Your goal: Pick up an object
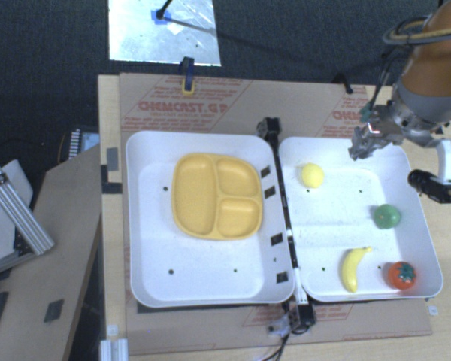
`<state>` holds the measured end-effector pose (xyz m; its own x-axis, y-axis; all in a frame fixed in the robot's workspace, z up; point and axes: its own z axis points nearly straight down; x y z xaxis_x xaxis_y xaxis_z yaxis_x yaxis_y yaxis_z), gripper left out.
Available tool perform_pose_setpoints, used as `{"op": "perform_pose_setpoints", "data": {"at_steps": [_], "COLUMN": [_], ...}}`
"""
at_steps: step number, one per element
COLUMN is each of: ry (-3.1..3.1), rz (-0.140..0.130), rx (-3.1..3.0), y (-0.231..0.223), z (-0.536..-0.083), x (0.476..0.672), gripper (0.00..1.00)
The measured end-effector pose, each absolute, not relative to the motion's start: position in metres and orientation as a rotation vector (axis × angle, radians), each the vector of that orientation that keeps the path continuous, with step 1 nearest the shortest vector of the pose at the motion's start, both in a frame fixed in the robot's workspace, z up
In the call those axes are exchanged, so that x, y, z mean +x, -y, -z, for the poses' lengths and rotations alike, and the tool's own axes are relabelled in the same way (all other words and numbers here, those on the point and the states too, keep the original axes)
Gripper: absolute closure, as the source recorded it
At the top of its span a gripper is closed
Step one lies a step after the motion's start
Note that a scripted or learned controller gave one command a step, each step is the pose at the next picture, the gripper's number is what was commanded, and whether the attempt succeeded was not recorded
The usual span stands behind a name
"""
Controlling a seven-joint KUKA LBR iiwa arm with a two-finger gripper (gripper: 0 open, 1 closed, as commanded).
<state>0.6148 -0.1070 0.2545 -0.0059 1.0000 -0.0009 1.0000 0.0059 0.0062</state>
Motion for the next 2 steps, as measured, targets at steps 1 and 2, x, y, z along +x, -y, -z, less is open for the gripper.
{"op": "perform_pose_setpoints", "data": {"at_steps": [1,2], "ry": [-2.232,-2.231], "rz": [-0.003,-0.002], "rx": [2.211,2.211], "y": [0.054,-0.005], "z": [-0.238,-0.238], "x": [0.607,0.595], "gripper": [1.00,1.00]}}
